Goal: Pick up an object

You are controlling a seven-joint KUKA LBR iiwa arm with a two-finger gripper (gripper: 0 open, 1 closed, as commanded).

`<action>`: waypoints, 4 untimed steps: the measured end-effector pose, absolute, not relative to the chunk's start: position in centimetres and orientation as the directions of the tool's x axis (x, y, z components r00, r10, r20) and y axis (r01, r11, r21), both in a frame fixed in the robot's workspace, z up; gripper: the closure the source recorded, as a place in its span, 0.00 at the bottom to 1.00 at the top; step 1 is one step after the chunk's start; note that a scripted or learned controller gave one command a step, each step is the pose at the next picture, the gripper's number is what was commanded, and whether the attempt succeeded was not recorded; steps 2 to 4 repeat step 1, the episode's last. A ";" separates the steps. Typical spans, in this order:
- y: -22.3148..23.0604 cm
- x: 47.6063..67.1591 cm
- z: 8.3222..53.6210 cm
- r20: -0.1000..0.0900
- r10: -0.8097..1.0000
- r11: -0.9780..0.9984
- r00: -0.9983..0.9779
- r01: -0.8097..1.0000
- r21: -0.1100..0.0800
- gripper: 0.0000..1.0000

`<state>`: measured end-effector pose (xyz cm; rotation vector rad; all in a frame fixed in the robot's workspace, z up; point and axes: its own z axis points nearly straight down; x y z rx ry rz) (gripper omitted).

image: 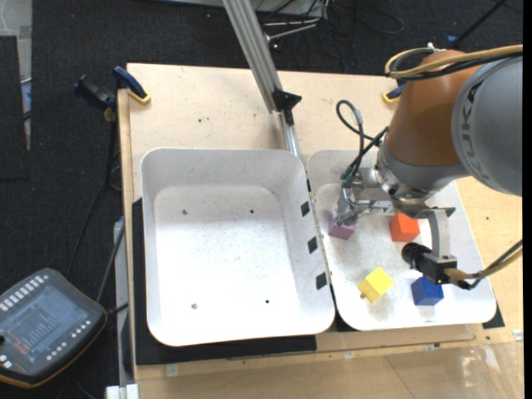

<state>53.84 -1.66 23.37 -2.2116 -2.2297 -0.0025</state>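
Observation:
My gripper [347,213] hangs over the left part of the right bin [474,310], under the orange-banded wrist. A small purple block [341,229] lies directly below and against the gripper's tip, close to the bin's left wall; I cannot see whether it is gripped. An orange block [405,227] sits to the right, partly under the arm. A yellow block [376,283] and a blue block [427,292] lie nearer the bin's front.
The left bin [166,173] stands beside the right one, their walls touching. A metal pole [258,48] slants down to the gap between the bins. Cables [353,127] loop off the wrist. A teach pendant [37,327] lies at bottom left.

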 end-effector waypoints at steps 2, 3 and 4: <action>4.3 53.0 24.2 0.003 1.000 0.010 -0.010 1.000 0.001 1.00; 4.3 53.0 24.2 0.003 1.000 0.010 -0.010 1.000 0.001 1.00; 4.3 53.0 24.2 0.003 1.000 0.010 -0.010 1.000 0.001 1.00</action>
